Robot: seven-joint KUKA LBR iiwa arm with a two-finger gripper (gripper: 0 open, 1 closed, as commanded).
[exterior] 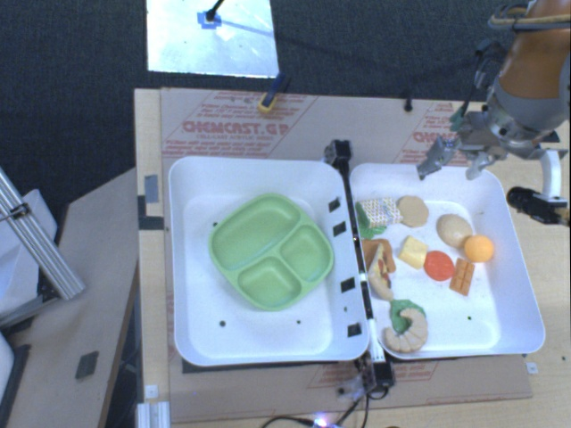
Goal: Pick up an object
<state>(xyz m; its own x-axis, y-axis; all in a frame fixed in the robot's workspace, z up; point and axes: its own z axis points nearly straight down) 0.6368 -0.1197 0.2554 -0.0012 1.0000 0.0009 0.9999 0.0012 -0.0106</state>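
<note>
My gripper (457, 161) hangs above the far edge of the right bin (508, 328), its two fingers spread apart with nothing between them. Below it in that bin lie toy foods: a round tan cookie (412, 209), a green-and-white piece (376, 212), a beige egg shape (453, 230), an orange ball (479, 249), a yellow cheese block (412, 252), a red tomato slice (438, 265), an orange wafer (461, 276), a hot dog (379, 259) and a tan-and-green piece (406, 325).
The left bin (192, 328) holds a green divided plate (270, 251). A black divider (352, 248) runs between the bins. A silver metal sheet (211, 25) lies beyond the bench. An aluminium frame (36, 248) stands at the left.
</note>
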